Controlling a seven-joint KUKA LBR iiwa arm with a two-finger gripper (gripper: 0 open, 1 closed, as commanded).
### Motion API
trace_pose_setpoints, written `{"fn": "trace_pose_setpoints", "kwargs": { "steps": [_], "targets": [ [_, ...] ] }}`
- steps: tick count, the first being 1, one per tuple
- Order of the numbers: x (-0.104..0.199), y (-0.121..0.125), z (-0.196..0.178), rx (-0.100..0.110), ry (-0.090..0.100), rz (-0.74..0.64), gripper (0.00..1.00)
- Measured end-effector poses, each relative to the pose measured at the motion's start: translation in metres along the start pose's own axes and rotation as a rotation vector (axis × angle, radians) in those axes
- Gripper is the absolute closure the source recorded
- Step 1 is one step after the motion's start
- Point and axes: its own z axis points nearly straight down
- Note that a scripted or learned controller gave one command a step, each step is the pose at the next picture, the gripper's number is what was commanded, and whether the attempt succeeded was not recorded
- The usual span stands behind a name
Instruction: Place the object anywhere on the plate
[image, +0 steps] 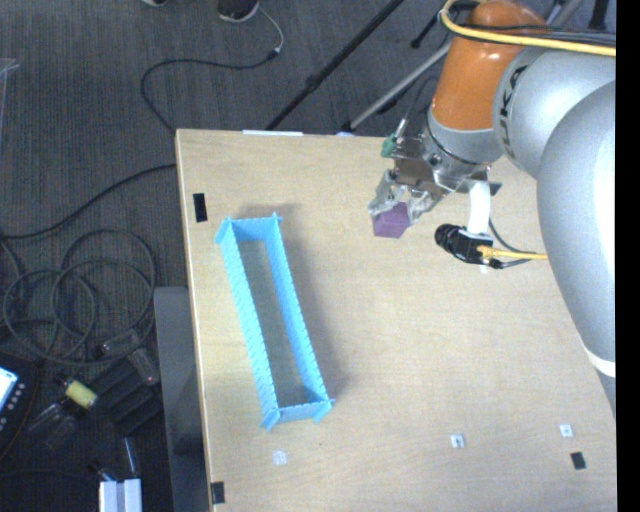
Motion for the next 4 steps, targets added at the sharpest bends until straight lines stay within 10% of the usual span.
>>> {"fn": "trace_pose_setpoints", "kwargs": {
  "steps": [4],
  "targets": [
    [-0.031,0.012,0.017,0.007,-0.002,0.048,1.0]
  ]
}}
